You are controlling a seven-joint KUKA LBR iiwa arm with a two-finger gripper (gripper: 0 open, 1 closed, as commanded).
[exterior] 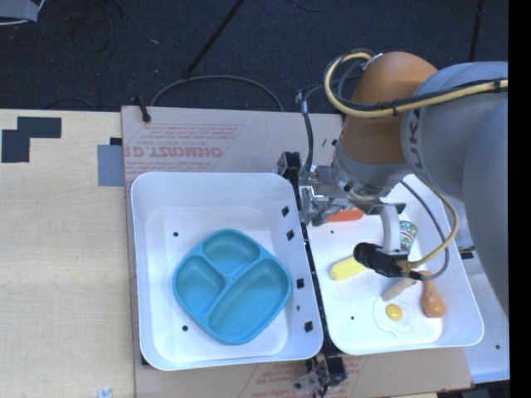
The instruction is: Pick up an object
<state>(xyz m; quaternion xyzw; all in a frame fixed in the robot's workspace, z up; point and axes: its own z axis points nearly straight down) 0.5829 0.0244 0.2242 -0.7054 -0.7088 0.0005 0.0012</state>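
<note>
Over the right bin (455,332) looms the grey arm (465,148); the left bin (158,210) carries a blue divided plate (231,285). The gripper (319,201) sits at the right bin's left wall, just beside an orange piece (347,215). Spread or pressed together, can't tell. Below it lie a fried egg (393,314) and a yellow piece (347,268).

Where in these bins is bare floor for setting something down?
Left bin: bare floor between the blue plate and the far wall. Right bin: crowded around the fried egg and yellow piece; bare patch between the egg and the middle wall.
</note>
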